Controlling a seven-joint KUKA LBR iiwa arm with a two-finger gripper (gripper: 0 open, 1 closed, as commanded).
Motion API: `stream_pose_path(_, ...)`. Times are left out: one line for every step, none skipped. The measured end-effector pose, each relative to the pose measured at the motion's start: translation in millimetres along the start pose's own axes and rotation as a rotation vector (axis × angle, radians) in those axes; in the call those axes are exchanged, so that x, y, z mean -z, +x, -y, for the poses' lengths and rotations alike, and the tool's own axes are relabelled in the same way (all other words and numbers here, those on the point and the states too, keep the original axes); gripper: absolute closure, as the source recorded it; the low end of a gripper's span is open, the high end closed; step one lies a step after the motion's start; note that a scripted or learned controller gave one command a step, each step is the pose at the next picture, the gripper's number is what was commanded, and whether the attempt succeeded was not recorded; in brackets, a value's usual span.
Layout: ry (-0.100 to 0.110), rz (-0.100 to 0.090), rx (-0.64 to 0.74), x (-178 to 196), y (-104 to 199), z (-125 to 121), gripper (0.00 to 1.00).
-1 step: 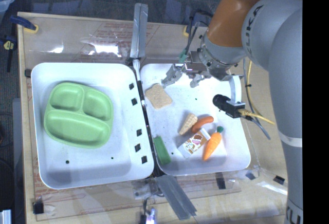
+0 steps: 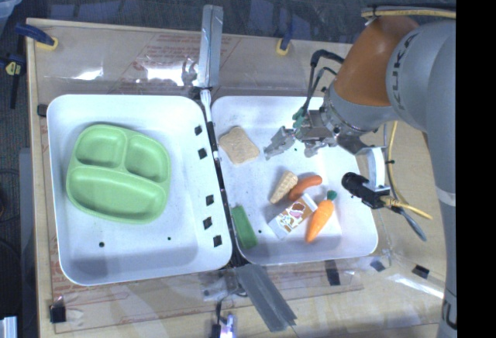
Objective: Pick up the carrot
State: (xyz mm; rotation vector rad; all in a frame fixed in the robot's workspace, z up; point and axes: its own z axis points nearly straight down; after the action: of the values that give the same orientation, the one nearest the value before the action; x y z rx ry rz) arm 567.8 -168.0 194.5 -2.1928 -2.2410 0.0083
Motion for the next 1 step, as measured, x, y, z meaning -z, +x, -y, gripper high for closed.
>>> stream_pose_path(-0.001,-0.002,0.181,-15.6,-41.7,54.2,0.0)
